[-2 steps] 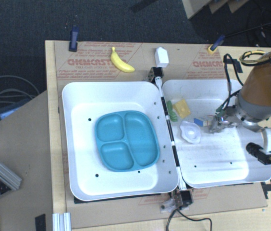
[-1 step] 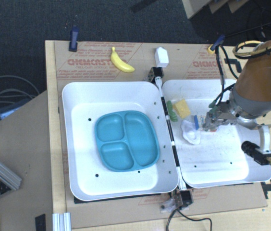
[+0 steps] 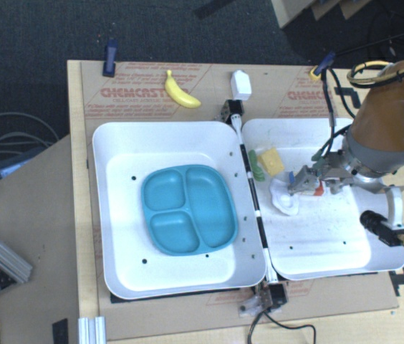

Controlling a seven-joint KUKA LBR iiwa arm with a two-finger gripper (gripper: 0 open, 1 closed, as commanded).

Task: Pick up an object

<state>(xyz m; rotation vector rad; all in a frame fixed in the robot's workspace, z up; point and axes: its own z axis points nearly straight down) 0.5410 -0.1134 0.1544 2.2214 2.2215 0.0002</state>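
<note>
In the right bin (image 3: 331, 253) a yellow sponge-like block (image 3: 271, 161) lies near the upper left corner, with a small green piece (image 3: 258, 170) against the bin's left wall. A white crumpled object (image 3: 285, 201) rests just below them. My gripper (image 3: 301, 183) reaches in from the right and sits low over the white object's upper right edge, right of the yellow block. Small red and blue bits show at the gripper's body. I see nothing clearly between the fingers.
The left bin (image 3: 116, 192) holds a blue divided plate (image 3: 188, 208). A yellow banana (image 3: 179, 92) and a white block (image 3: 241, 84) lie on the cardboard behind the bins. Cables and a black connector (image 3: 378, 226) hang at the right bin's right side.
</note>
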